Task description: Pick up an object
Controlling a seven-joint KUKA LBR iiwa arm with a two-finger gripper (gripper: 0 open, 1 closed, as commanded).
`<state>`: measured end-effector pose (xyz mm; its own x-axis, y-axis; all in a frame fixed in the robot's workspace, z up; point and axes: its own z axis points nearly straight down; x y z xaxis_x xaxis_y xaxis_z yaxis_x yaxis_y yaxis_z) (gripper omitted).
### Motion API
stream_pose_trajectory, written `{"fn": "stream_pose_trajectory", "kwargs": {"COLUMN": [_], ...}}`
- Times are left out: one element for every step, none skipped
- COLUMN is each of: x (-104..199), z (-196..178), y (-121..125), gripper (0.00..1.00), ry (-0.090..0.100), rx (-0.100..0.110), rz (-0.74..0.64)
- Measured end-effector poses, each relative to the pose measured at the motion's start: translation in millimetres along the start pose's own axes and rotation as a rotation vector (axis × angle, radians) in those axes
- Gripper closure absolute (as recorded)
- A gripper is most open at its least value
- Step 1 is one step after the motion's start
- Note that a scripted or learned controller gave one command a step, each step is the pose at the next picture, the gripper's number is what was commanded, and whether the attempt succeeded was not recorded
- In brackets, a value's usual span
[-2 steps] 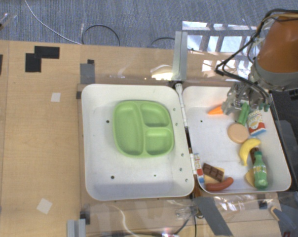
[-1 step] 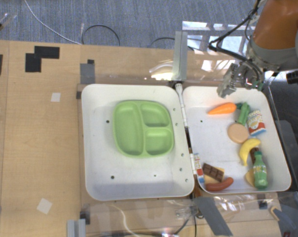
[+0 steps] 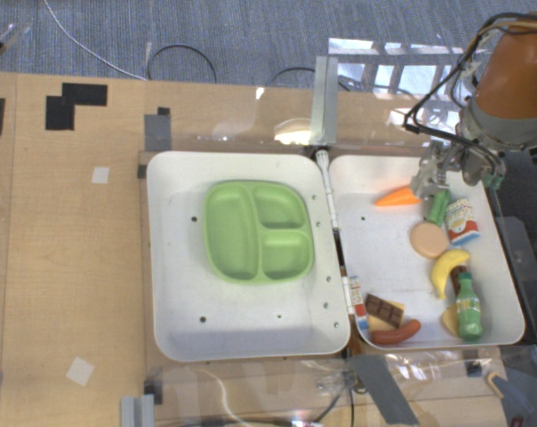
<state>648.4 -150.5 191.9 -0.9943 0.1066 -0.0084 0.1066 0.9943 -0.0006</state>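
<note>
At two o'clock over the right bin (image 3: 508, 323), my claw (image 3: 431, 178) hangs above the carrot (image 3: 396, 198), grip state unclear, nothing lifted yet.

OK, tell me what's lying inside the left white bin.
The left white bin holds one thing: a green plastic divided plate with three compartments, lying flat near the middle. Whatever is under the plate is covered.
</note>
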Motion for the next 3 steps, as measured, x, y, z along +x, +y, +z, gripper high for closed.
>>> {"fn": "stream_pose_trajectory", "kwargs": {"x": [83.6, -2.2, -13.4], "z": [-72.9, -89.2, -95.3], "y": [55.0, 48.6, -5.8], "gripper": [1.0, 1.0, 1.0], "ry": [-0.009, -0.004, -0.005], "rx": [-0.003, -0.002, 0.001], "rz": [0.091, 0.111, -0.485]}}
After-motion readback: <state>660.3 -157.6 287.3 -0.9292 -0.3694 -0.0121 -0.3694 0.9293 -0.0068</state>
